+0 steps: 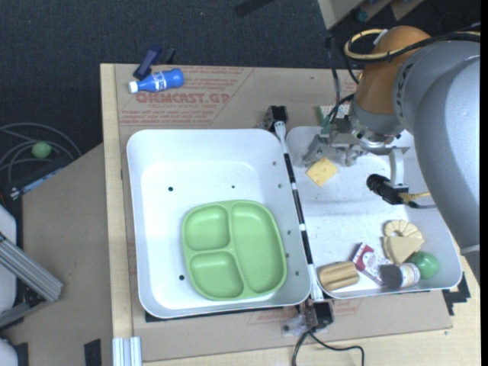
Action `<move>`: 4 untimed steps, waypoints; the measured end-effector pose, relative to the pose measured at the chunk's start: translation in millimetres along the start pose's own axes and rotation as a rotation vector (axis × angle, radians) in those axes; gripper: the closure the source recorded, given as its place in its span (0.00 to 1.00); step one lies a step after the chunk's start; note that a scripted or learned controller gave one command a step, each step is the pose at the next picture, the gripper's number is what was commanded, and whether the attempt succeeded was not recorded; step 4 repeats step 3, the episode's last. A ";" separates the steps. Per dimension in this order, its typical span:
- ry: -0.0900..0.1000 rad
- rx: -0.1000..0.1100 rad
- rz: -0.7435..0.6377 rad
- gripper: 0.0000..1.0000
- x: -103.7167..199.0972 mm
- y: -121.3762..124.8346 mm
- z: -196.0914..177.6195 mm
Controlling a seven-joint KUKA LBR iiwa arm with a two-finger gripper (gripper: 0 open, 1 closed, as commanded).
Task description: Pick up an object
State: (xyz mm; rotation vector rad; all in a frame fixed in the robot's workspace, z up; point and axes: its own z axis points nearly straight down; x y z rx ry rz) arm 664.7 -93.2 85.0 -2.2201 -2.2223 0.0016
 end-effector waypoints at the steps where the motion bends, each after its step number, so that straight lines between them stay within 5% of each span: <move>1: -0.001 -0.001 0.000 0.00 -0.7 1.8 0.1; 4: -0.001 0.000 0.000 0.00 -1.8 1.7 0.0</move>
